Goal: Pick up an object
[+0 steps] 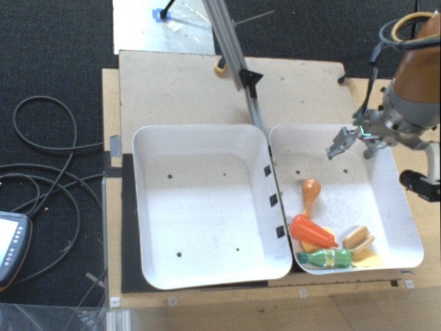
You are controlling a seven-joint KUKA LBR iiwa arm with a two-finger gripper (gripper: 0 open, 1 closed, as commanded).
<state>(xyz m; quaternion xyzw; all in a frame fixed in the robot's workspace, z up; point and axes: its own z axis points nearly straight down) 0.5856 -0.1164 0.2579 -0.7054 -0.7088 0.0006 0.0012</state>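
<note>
My gripper (353, 146) hangs over the far part of the right bin (406, 212), its two fingers spread open with nothing between them. Below it in that bin lie an orange gourd-shaped toy (311, 191), an orange carrot (313, 232), a green bottle (326, 258) and a hot dog bun (358, 238). These objects cluster toward the bin's near edge, well apart from the fingers. The gourd toy is the closest to the gripper.
The left bin (148, 205) stands beside the right one. A slanted metal pole (227, 36) crosses the bench from the top. Cables and a tablet (12, 243) lie on the floor at left.
</note>
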